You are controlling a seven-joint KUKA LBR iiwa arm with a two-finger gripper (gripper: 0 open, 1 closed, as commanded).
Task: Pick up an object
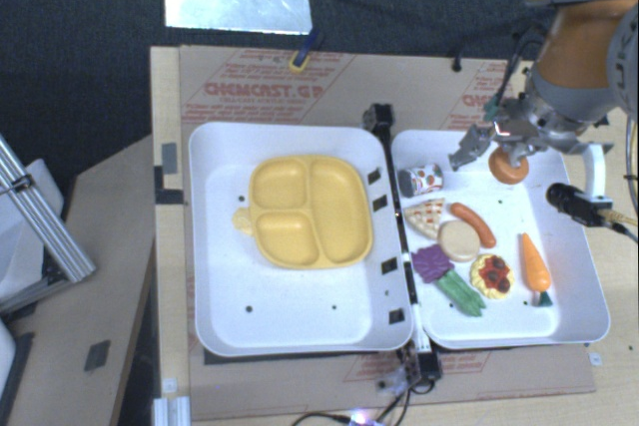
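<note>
Nothing is lifted yet: the end effector (491,147) hovers over the right bin's (589,299) far end, and its opening cannot be told from up here. Just beside it sits an orange ring (508,167), the can (421,180) near; the grab itself is left to do.

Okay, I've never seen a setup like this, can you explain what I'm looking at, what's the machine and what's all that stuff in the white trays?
This is one camera looking down at a slant on a bench. The grey and orange machine on the right is a robot arm; its gripper hangs over the right bin. That bin holds toy food: a small can, a pizza slice, a sausage, a carrot, a donut and a few more pieces. The left bin holds a yellow divided plate. I can't tell whether the gripper holds anything.
</note>
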